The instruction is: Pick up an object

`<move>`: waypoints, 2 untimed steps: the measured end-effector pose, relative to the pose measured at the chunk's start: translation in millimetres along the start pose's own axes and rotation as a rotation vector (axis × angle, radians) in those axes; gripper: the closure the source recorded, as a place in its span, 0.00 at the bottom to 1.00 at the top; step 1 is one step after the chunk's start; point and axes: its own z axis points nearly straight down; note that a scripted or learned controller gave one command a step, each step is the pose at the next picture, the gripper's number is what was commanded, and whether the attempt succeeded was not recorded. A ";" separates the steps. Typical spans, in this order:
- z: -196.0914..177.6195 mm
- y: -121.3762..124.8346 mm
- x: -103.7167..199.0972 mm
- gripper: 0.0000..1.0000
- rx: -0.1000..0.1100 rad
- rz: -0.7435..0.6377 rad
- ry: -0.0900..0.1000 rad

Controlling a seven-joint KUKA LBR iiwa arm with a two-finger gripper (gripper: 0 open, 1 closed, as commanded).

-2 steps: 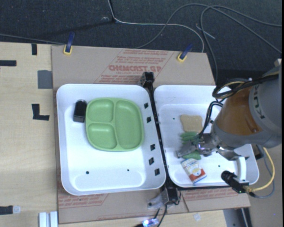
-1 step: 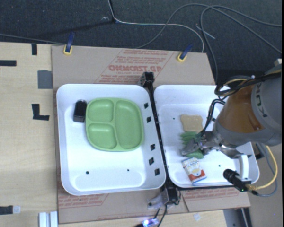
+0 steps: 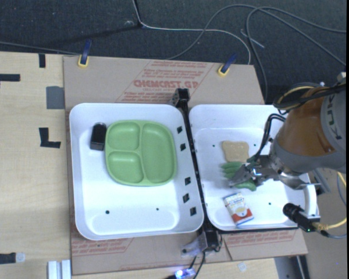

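While the gripper (image 3: 244, 175) sits low in the right bin (image 3: 215, 121), its tips are on a soft green leafy toy (image 3: 232, 169); I cannot tell how its fingers stand. That toy looks bumpy and runs sideways, left to right. Just behind it lies a flat tan bread slice (image 3: 235, 150). Nearer the front lies a small white carton (image 3: 238, 208), tilted. Far left sits a smooth green divided plate (image 3: 142, 153) and a black block (image 3: 98, 136).

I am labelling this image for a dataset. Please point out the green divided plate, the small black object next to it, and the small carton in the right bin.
green divided plate (image 3: 142, 153), camera view, near its centre.
small black object (image 3: 98, 136), camera view, its top face.
small carton (image 3: 238, 208), camera view, its printed face.
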 end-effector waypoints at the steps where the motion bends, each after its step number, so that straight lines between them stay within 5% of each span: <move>1: -52.7 -0.5 10.7 1.00 -0.003 -0.001 -0.001; 2: -82.1 0.3 10.8 1.00 -0.001 0.000 -0.001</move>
